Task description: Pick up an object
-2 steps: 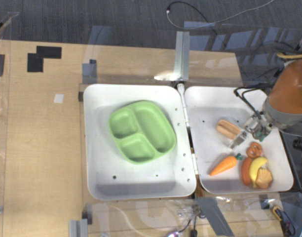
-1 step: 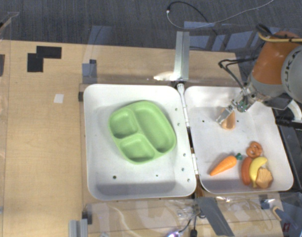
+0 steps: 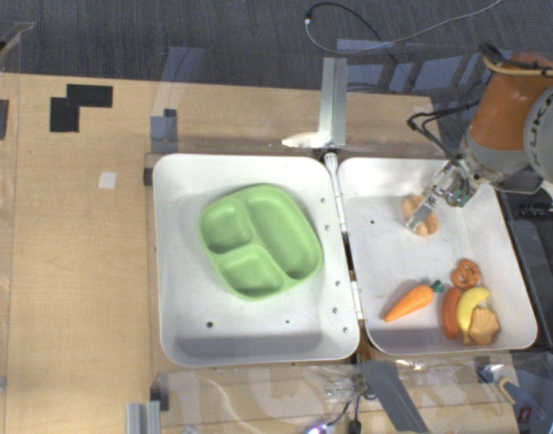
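From the overhead camera view, the gripper [image 3: 425, 217] sits low in the right bin [image 3: 385, 269], its fingers seemingly closed around a small tan object [image 3: 416, 210], though blur makes contact uncertain. The grasp step looks in hand; next comes a straight lift. The bin's far wall is near, the carrot [image 3: 412, 302] lies well apart, and open floor surrounds the spot.

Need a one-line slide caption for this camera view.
End effector down at a tan toy food item in the right bin; green divided plate in the left bin.
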{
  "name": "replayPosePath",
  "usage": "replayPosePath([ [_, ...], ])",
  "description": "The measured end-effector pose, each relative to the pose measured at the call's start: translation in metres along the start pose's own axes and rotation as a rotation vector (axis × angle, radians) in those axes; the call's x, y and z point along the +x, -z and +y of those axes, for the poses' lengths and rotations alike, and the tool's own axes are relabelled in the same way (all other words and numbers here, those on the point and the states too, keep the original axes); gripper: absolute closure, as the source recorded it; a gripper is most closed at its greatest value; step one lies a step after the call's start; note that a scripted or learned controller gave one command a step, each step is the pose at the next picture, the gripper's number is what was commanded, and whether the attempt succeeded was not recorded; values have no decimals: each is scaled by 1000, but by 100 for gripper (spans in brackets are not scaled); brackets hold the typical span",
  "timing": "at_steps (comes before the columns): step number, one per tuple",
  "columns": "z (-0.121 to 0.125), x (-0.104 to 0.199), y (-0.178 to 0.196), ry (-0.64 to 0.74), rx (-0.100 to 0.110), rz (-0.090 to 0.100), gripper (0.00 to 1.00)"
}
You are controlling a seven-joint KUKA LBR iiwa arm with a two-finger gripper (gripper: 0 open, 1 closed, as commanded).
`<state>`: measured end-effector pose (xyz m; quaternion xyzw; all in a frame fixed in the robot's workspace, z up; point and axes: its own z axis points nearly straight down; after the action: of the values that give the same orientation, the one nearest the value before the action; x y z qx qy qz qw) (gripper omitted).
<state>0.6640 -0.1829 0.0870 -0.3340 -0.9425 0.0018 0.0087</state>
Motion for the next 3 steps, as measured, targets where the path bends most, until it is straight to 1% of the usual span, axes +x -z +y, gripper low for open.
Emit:
replayPosePath([
  [1,-11,-11,-1,-538,-18,-6,0],
  [2,-22,-5,-1,-778,-21,-15,0],
  [3,-17,-17,-1,-491,1,3,0],
])
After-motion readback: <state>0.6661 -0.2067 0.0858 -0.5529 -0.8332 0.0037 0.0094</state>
